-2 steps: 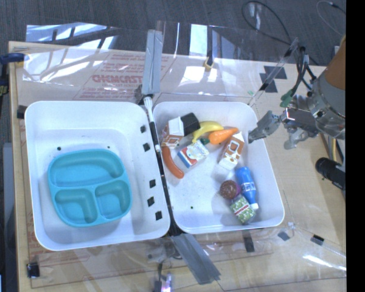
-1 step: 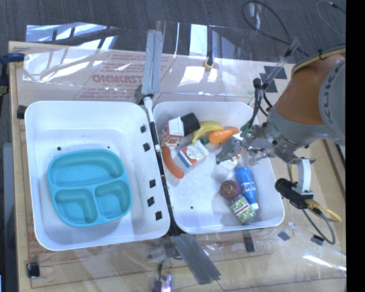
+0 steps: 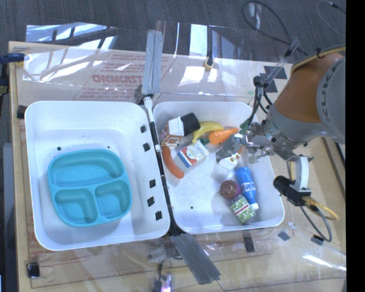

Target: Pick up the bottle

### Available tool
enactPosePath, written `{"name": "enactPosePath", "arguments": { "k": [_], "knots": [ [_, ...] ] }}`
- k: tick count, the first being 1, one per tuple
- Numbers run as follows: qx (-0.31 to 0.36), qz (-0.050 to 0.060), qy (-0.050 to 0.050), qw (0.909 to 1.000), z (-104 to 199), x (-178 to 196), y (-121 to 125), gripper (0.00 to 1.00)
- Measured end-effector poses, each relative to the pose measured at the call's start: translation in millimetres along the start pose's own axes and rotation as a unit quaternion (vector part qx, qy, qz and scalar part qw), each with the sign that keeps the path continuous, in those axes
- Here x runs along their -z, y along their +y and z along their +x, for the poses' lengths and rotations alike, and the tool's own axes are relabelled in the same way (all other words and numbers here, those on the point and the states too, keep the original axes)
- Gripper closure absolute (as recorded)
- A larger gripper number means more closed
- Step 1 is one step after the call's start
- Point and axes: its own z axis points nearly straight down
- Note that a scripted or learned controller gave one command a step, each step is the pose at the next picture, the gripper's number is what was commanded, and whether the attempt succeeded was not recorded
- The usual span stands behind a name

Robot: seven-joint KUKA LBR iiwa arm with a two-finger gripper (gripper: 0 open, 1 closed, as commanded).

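Observation:
The bottle (image 3: 246, 184) is blue with a pale cap end and lies on its side in the right bin (image 3: 198, 221), near that bin's right wall. My gripper (image 3: 248, 146) hangs over the right bin just beyond the bottle's upper end, close above the heap of items there. The grey wrist and orange band come in from the right. Nothing is visibly held.
In the right bin lie a banana (image 3: 208, 128), an orange carrot (image 3: 222, 135), a red sausage (image 3: 172, 163), a small carton (image 3: 192, 156), a brown ball (image 3: 229, 190) and a green packet (image 3: 244, 210). The left bin (image 3: 36, 126) holds a blue divided tray (image 3: 88, 186).

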Motion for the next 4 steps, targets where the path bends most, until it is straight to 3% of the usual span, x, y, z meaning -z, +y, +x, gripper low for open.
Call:
{"name": "enactPosePath", "arguments": {
  "k": [1,2,3,4],
  "knots": [
    [0.004,0.002,0.001,1.0000,-3,-9,-23,0.00],
    [0.062,0.000,0.000,0.9981,-3,0,1,0.00],
    [0.032,0.000,0.000,0.9995,-6,0,17,0.00],
    [0.122,0.001,0.001,0.9925,-5,1,-10,0.00]
  ]
}}
